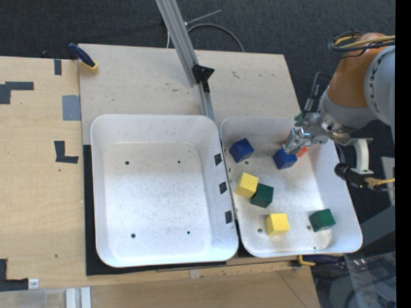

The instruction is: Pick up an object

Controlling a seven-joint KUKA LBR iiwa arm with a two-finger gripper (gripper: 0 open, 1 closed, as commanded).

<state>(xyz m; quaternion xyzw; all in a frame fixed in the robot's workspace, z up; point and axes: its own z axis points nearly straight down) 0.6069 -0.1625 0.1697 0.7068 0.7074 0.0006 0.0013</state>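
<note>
A blue cube [284, 158] sits in the upper part of the right bin [340, 201], close to that bin's far right wall, and the gripper [299, 142] stands directly over its upper right corner, so close that the two seem to touch; a small orange-red patch shows right at that meeting point. Whether the cube is actually between the gripper's tips cannot be told from this slanted look down, and how wide the gripper stands cannot be told either. The grey arm with its orange band [352, 85] reaches in from the right, above the bin's far corner. A second blue cube [241, 149] lies to the left of the first, near the bin's left wall and apart from it. Lower down, toward the middle of the bin, a yellow cube [246, 185] and a dark green cube [262, 196] rest touching each other. Nearer the front edge lie another yellow cube [277, 223] and, to its right, another green cube [321, 220], well apart from one another. The left bin [96, 172] lies just beside the right one on the desk [128, 76].
</note>
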